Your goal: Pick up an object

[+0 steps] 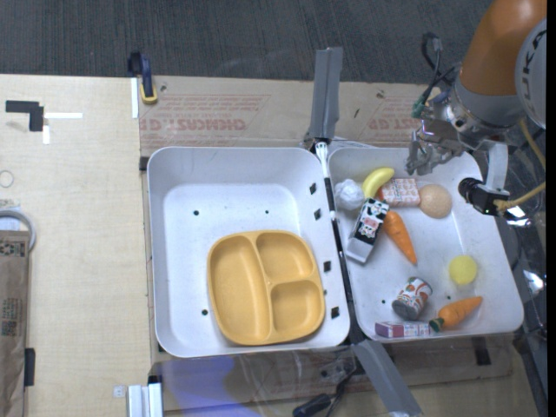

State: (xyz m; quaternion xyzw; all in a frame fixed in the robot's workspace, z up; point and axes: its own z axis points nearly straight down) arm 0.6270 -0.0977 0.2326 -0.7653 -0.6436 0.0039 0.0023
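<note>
Hand [423,159] hangs over right bin's [508,272] back edge, can't tell its state; just below: curved yellow banana [377,181], pink-white packet [401,192], tan egg [435,201]

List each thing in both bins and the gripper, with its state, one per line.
gripper: above the right bin's far edge, holding nothing visible
yellow divided plate: flat in the left bin, right way up
milk carton: lying on its side
banana: lying by the far wall
larger carrot: lying flat
smaller carrot: lying flat
can: tipped over
egg: resting loose
lemon: resting loose
</note>
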